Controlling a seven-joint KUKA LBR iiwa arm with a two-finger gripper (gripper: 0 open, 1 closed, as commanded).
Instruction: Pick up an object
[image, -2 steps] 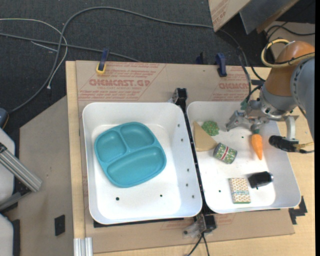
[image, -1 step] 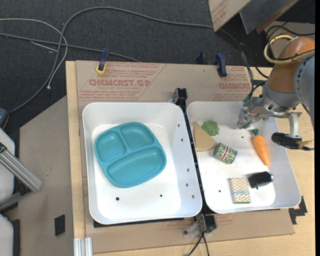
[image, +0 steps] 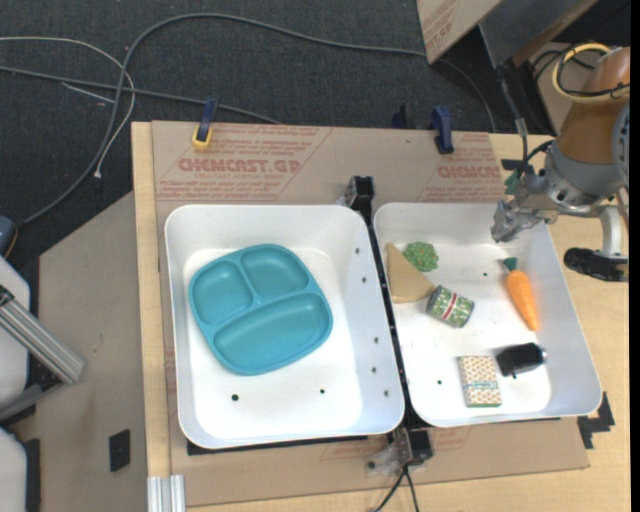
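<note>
small box (image: 480, 381) lies nearest; carrot (image: 522, 298) apparently points tip toward camera.

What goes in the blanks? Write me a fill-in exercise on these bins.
1. The teal divided plastic plate lies in the ____ bin.
2. The orange toy carrot lies in the ____ bin.
3. The gripper hangs over the right white bin's ____ edge.

Missing words: left; right; far
</note>
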